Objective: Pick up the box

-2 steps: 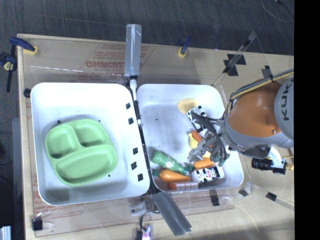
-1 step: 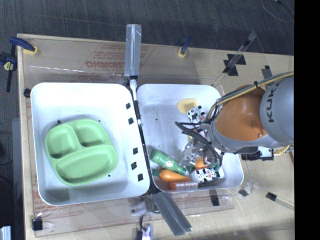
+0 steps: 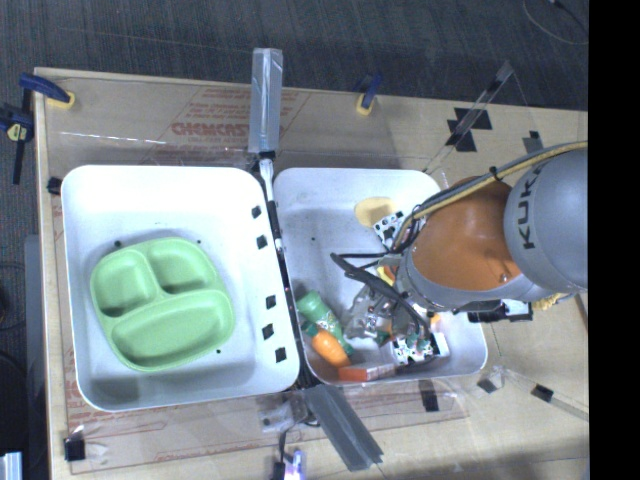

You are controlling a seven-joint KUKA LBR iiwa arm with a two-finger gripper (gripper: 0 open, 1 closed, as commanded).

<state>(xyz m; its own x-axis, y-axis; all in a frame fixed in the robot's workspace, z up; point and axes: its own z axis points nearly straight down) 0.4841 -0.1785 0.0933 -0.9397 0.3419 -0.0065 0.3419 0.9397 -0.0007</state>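
Note:
My gripper [image 3: 374,320] hangs low over the front part of the right bin [image 3: 310,198], below the orange wrist band. A small white box with dark markings [image 3: 416,346] lies just right of the gripper at the bin's front right; whether they touch is unclear. Another white patterned piece [image 3: 388,227] peeks out from behind the arm near the bin's back. Nothing can be made out between the fingers.
A green toy [image 3: 312,308], an orange carrot-like toy [image 3: 328,346] and a red piece [image 3: 352,373] crowd the right bin's front left. A yellow object [image 3: 372,209] lies at its back. The left bin [image 3: 85,193] holds a green divided plate [image 3: 160,298].

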